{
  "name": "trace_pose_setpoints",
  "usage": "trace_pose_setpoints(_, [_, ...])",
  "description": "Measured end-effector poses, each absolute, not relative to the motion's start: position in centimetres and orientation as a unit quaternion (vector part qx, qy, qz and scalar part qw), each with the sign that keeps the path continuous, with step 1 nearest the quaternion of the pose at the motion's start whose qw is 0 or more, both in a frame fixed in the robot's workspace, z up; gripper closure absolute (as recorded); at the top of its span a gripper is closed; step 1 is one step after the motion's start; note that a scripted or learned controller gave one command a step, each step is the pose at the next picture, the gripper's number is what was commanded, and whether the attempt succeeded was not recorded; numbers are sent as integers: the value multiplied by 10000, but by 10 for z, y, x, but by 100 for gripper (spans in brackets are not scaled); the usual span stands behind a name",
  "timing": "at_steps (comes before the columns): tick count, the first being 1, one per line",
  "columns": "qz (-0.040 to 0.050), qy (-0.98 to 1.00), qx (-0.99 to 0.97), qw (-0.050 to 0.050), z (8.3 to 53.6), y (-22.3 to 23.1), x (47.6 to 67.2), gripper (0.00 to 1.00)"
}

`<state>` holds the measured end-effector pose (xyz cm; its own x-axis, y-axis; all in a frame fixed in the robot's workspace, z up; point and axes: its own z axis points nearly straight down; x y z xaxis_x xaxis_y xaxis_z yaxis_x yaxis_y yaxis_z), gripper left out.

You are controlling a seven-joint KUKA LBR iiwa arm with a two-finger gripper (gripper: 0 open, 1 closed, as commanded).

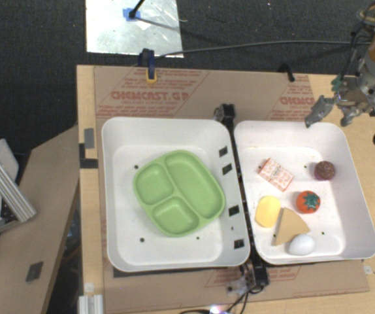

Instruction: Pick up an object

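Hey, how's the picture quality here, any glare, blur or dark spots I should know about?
In the camera view, glare washes out the silvery sheet at the top; the two white bins are bright and evenly lit, with soft shadows inside their walls; the gripper at the upper right looks soft and slightly blurred; the dark floor shows little detail.

Position: one fixed camera above the flat brown cardboard-covered desk [194, 87].
Facing: downward at a slant.
Range: moderate; both shallow white plastic bins [119, 195] fit within frame.
Right side: grey arm enters.
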<state>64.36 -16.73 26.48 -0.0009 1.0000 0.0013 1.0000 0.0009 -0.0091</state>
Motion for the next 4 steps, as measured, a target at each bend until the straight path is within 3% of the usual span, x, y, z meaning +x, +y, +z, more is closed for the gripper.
trace_pose_setpoints(1, [-4, -7082, -7060, -9, 272, -167, 646, 0])
trace_pose_setpoints(2, [4, -7093, -7049, 1, 213, -164, 653, 0])
trace_pose_setpoints(4, [4, -7077, -7066, 3, 129, -167, 649, 0])
